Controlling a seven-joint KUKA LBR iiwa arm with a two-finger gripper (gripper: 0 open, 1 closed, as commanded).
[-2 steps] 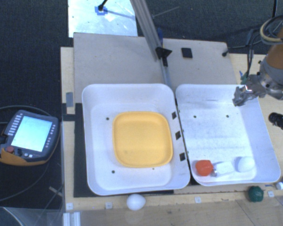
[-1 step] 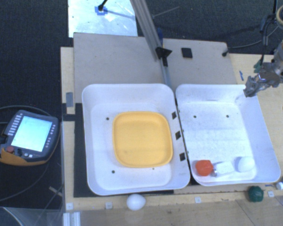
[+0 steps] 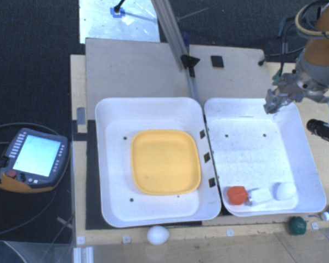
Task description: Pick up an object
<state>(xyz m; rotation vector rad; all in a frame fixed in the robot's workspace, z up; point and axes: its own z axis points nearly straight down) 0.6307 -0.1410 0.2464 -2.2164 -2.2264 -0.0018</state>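
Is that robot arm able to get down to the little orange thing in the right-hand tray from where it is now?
Probably yes. The gripper hangs over the right white bin's far corner, and the small orange object lies uncovered by the near wall. A white piece touching its side may crowd the grasp.

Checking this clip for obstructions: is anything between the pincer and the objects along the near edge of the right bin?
Nothing visible. The pincer hangs over the right bin's far right corner. The orange object, white piece and white ball lie along its near wall, with bare bin floor between.
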